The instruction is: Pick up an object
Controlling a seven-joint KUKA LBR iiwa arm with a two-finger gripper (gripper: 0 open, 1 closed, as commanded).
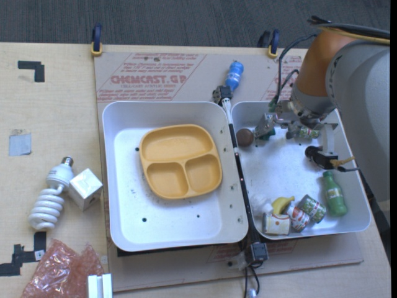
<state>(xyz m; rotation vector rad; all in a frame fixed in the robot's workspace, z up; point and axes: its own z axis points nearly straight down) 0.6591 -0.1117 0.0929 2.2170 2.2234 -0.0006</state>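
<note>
**Gripper** [270,129]. Low over the right bin [356,225], at about 11 o'clock of its floor. Open or closed cannot be told: the tip is a clutter of small parts seen from above. Nothing is visibly held.

**Nearest candidate.** Brown ball [245,136], just beside the gripper at its 9 o'clock, against the bin's left wall. Probably the intended pick. Being round and backed by a wall, it may roll or jam rather than seat.

**Other candidates in the right bin.**
- Green bottle [334,194], lying at 4 o'clock near the right wall.
- Yellow piece [283,203], white carton [277,224] and printed can [310,208], bunched together at 6 o'clock against the near wall. They are touching, so harder to single out.

The middle of the floor is bare; the contents appear to have drifted to the walls.

**Arm** [360,61]. Grey with an orange band, entering from 3 o'clock and bent down over the bin's far right corner.

**Left bin** [115,219]. Holds one orange divided tray [181,161], flat and slightly turned, well apart from the gripper.

**Surface.** Both bins sit on a printed brown board [149,73], held at its far edge by blue clamps [97,39]. A blue bottle [234,75] lies on the board at 12 o'clock between the bins.

**Bench beyond** — pale wood, at 9 o'clock.
- Spiral bulb [49,197].
- White cube [85,185], touching the bulb.
- Red mesh bag [62,269], at 7 o'clock.

**Floor.** Grey carpet [186,5] along the far side.
</note>
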